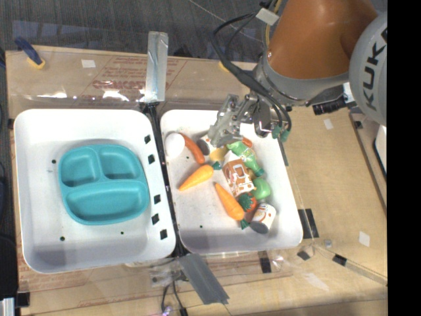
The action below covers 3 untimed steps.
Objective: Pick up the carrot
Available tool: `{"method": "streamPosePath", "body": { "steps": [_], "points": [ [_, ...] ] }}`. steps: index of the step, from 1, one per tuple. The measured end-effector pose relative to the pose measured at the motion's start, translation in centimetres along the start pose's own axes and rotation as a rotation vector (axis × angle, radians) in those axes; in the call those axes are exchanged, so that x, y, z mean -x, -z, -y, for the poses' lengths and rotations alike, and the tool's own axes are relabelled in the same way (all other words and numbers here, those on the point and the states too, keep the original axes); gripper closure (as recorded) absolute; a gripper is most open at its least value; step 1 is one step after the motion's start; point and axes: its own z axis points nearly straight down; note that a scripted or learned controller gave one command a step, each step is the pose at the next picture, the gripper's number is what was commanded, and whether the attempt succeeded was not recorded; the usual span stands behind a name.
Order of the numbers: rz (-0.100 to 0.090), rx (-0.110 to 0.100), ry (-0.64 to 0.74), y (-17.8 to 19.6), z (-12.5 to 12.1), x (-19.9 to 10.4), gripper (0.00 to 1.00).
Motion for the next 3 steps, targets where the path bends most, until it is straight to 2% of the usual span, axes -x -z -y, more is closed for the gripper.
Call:
{"method": "streamPosePath", "body": {
  "steps": [1,2,3],
  "points": [
    [-0.015,-0.006,-0.541,-5.4,-0.8,-7.4,1.0],
    [-0.014,-0.007,-0.534,-4.4,-0.9,-7.3,1.0],
    [-0.013,-0.002,-0.069,-8.5,-2.6,-7.6,1.0]
  ]
}}
